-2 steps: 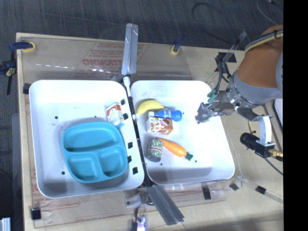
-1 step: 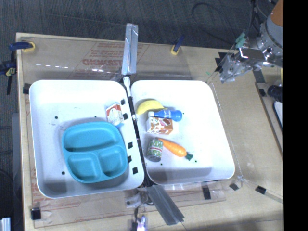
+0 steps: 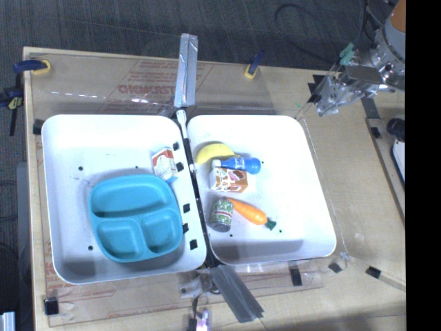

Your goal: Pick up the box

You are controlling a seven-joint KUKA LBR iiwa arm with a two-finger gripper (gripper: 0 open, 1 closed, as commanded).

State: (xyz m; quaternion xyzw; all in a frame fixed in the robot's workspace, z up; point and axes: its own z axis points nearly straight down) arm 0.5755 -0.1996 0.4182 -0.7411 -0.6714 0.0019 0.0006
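A small orange-and-white box (image 3: 229, 180) lies in the right bin (image 3: 303, 185), left of its centre, pressed between a blue bottle (image 3: 240, 163) behind it and a green can (image 3: 222, 214) in front. A second small carton, red and white (image 3: 162, 163), leans near the right wall of the left bin (image 3: 62, 185). My gripper (image 3: 325, 102) hangs above the bench just outside the right bin's far right corner, well away from both boxes. Nothing is visible in it.
A yellow banana (image 3: 210, 151) lies behind the bottle and an orange carrot (image 3: 249, 214) beside the can. A blue divided tray (image 3: 134, 216) takes up much of the left bin. The bins' shared wall (image 3: 189, 198) runs between them.
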